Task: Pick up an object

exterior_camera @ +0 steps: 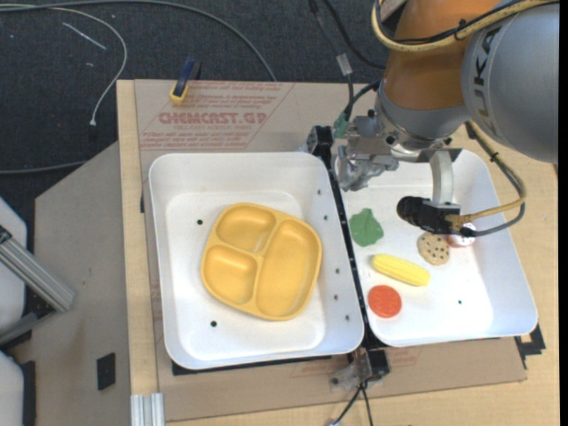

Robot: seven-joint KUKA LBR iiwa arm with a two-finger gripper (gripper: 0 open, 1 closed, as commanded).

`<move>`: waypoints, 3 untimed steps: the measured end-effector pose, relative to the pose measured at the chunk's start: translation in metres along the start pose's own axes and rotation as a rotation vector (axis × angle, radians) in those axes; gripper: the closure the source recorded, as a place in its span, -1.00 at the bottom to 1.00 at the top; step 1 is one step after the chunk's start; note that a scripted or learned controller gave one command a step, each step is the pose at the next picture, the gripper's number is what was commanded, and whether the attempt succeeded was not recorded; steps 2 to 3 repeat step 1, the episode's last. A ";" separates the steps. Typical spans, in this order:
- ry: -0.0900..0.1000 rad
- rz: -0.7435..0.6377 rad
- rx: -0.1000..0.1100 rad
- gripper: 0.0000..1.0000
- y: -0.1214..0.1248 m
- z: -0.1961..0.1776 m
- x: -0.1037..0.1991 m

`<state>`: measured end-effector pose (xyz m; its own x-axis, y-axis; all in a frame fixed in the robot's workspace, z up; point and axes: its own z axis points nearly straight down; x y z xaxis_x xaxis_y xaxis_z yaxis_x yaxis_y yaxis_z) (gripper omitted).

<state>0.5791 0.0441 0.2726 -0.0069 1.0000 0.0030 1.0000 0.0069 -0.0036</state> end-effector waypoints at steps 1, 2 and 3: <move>-0.002 0.003 0.000 1.00 -0.005 0.009 0.042; -0.002 0.003 0.000 1.00 -0.005 0.009 0.042; -0.002 0.003 0.000 1.00 -0.005 0.009 0.042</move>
